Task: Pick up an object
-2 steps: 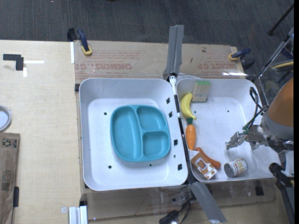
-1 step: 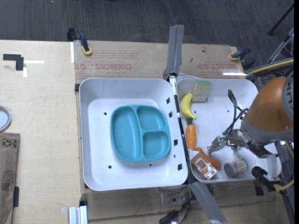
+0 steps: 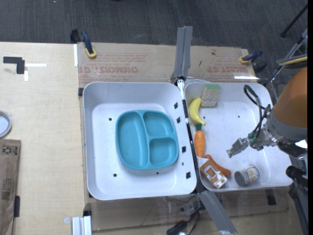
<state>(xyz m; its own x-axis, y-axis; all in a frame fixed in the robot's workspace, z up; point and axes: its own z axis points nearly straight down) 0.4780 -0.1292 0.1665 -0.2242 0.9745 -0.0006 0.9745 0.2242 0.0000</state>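
White bins sit side by side on the bench. Left bin (image 3: 93, 146) holds one thing: a teal three-compartment plate (image 3: 146, 139), flat, roughly centred.

Right bin (image 3: 230, 89) has the loose items. Banana (image 3: 195, 112) lies along the bin's left wall, near the top. Just beside it, toward the top corner, a green sponge block (image 3: 211, 96). Carrot (image 3: 199, 144) lies below the banana, lengthwise along the same wall, its top close to the banana's lower tip. Below that, in the lower left corner, a small orange-and-white carton (image 3: 214, 173), tilted against the wall. To its right, near the bottom edge, a small metal can (image 3: 246, 176) on its side.

Arm comes in from the right, orange band at the frame edge. Gripper (image 3: 237, 148) hangs over the bare middle of the right bin, angled down-left. It's near the can and the carton but apart from both; nothing visible between the fingers. Can't tell from here whether the pincer is open or closed, it's too small and dark against the wrist.

Outside the bins: cardboard sheet (image 3: 146, 62) under the back edge, held by clamps (image 3: 87, 44) at the corners. Tape roll (image 3: 3, 125) at the far left edge of the bench.
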